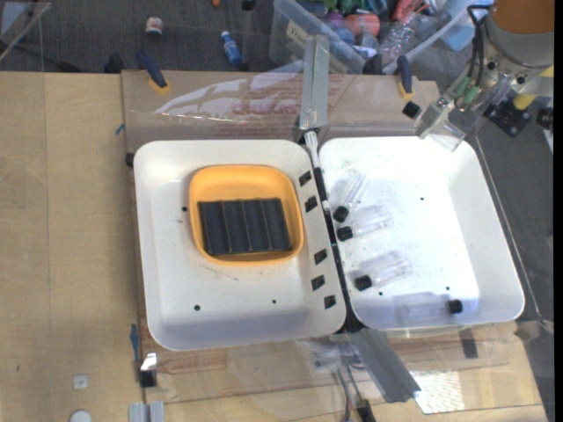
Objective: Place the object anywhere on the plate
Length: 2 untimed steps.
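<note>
An orange plate with rounded corners sits in the left white bin. A dark grey ridged block lies flat on the plate and covers most of its floor. My gripper hangs at the upper right, over the back rim of the right bin. It is far from the plate, and I see nothing in it. The orange band of the arm is at the top right corner.
Several clear plastic bottles with black caps lie in the right bin, among them one near the divider and one lower down. A row of black clips runs along the divider. A tub of coloured toys stands behind the bins.
</note>
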Motion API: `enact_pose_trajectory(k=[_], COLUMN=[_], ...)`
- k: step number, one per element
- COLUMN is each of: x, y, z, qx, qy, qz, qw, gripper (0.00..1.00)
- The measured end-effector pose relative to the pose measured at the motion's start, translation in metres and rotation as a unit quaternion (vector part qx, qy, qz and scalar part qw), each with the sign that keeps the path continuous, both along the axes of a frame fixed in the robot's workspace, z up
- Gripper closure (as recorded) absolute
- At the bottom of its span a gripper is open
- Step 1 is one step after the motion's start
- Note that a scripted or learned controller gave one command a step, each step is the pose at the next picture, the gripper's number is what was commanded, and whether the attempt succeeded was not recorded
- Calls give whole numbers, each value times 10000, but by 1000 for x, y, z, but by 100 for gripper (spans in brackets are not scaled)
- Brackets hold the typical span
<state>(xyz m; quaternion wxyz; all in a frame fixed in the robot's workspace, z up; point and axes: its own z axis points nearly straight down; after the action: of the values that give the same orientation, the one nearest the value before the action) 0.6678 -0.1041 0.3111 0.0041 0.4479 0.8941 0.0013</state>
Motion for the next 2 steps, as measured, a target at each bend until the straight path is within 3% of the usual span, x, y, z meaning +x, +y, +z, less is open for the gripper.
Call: enact_pose_trajectory(k=[1, 2], x=[-1, -6], y=[-47, -78], z=[114, 127], qx=[-6, -29], qy=[11, -11], qz=[558, 2225], qw=[9984, 9749], gripper=[100, 100])
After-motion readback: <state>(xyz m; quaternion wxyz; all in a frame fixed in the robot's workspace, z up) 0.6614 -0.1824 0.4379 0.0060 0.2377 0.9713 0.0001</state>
